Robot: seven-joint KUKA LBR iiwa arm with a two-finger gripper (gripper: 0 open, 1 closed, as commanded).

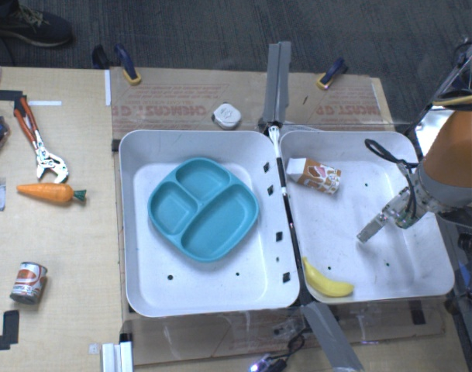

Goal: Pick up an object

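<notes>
Small carton [315, 176] lying on its side near the back left corner of the right bin [422, 285], banana [326, 282] at that bin's front left edge, its near end cut by the rim. Tool [369, 232] low over the right bin's floor, well apart from both, holding nothing visible; too small and blurred to tell whether wide or narrow, arm above it cut off at the right. Blue divided plate [204, 208] in the left bin [135, 231]; carrot [48, 194], wrench [39, 146] and can [28, 282] out on the worktop [57, 316].
</notes>
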